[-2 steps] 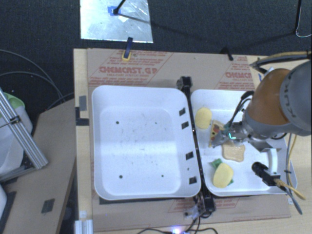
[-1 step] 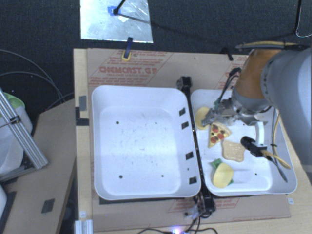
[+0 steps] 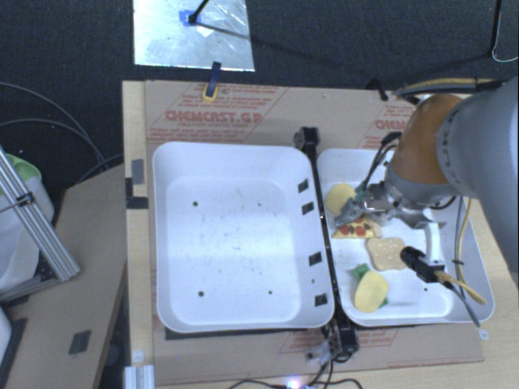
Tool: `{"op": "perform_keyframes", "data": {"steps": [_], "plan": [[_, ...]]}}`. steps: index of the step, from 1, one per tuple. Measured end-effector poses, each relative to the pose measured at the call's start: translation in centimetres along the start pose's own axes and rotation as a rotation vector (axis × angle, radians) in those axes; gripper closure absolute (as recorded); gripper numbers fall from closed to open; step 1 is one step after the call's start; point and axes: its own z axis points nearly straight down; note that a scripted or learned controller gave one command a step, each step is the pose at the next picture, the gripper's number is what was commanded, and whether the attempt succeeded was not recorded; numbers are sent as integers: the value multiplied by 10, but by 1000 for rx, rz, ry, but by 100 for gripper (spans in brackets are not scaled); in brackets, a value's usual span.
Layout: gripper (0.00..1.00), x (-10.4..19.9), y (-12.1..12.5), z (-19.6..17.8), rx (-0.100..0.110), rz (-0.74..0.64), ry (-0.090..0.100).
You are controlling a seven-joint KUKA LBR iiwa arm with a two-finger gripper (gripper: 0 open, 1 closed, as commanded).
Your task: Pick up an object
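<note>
Just beyond the slice of toast (image 3: 385,252), toward the far side of the right bin (image 3: 413,303), the robot's hand (image 3: 352,211) hangs low over a flat wedge of toy pizza (image 3: 357,232), yellow with red spots. Whether the hand is wide or narrow cannot be told from this angle, and nothing can be seen held in it. A rounded pale yellow piece (image 3: 340,194), perhaps a toy lemon, lies farther from the toast than the pizza does, just past the hand. On the near side of the toast sits a smooth yellow lump (image 3: 370,292) with a green leaf (image 3: 359,272) against it.

The step in hand looks like the approach to a grasp, with the pizza wedge or the rounded piece the likely target. The wedge is thin and lies flat, so a pinch would need to come right down to the bin floor and catch its edges. The rounded piece offers more height but may roll or squirt out. Everything looks like hard, glossy toy plastic on smooth white plastic, so things may slide. Centring over one piece, clear of the toast, should help.
</note>
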Motion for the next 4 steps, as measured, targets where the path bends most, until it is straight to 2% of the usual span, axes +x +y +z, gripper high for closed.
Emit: {"op": "perform_keyframes", "data": {"steps": [1, 2, 3, 4], "plan": [[100, 0, 3, -12, -7, -2, 0], [100, -45, 2, 0, -2, 3, -3], [100, 16, -18, -106, -10, -8, 2], [100, 82, -66, -127, -1, -10, 3]]}}
